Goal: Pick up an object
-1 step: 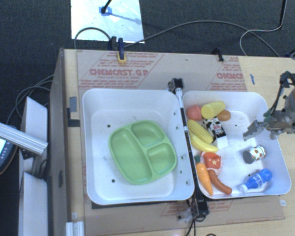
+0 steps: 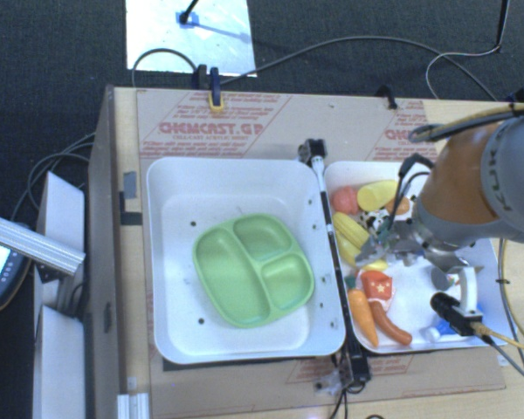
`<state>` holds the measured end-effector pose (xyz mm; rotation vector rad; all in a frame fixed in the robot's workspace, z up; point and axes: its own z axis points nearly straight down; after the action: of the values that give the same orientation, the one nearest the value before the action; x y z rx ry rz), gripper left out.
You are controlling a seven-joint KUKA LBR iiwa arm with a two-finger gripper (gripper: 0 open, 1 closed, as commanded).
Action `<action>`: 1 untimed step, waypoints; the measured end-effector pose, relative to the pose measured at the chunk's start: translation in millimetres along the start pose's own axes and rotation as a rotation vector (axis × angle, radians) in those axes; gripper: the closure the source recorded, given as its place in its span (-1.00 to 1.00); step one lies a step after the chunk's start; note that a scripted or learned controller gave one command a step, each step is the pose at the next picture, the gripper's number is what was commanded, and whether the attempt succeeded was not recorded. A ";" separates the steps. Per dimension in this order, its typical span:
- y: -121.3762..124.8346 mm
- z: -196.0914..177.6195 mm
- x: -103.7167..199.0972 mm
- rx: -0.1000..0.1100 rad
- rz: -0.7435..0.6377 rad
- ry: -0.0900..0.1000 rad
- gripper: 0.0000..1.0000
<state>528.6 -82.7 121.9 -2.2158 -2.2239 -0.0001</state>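
Observation:
The right bin (image 2: 419, 343) holds several toy foods. A reddish round fruit (image 2: 344, 201) and a yellow fruit (image 2: 377, 194) lie at its far end. A yellow corn cob (image 2: 349, 230) lies along the left wall. A red block with a pale mark (image 2: 377, 285), an orange carrot (image 2: 361, 318) and a reddish sausage (image 2: 391, 323) lie at the near end. My gripper (image 2: 377, 244) hangs low over the bin's middle, between the corn cob and the red block. The wrist hides what is directly under it.
The left bin (image 2: 183, 190) holds a green divided plate (image 2: 253, 269). A black clamp (image 2: 313, 153) sits at the far end of the wall between the bins. The grey and orange arm (image 2: 480, 190) covers the right bin's right half. A small blue item (image 2: 437, 330) lies near the front right.

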 end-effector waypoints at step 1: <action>-23.1 32.2 -10.9 -0.018 0.001 0.000 -1.00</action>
<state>505.5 -93.7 89.7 -2.2259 -2.2319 -0.0202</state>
